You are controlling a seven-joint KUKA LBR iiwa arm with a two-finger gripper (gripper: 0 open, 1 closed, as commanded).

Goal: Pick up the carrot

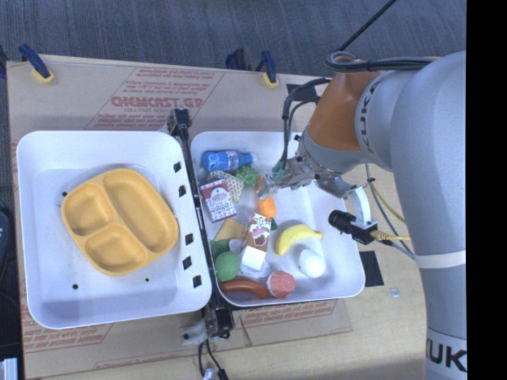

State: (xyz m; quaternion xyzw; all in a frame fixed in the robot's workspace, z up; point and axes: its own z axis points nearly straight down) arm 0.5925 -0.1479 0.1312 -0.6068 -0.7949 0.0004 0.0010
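Note:
The carrot [268, 207] is a small orange piece in the middle of the right bin [342, 269], among other toy foods. My gripper [273, 183] reaches in from the right and hangs just above the carrot's upper end, close to it or touching it. The gripper's tip blends into the clutter, so I cannot make out how it stands against the carrot. The carrot still seems to lie in the bin.
Around the carrot lie a blue bottle [226, 161], a red-and-white carton [218, 199], a banana [295, 237], a white egg [310, 264], a sausage [245, 289] and a green lime [227, 266]. In the left bin [40, 291] sits a yellow divided plate [119, 218].

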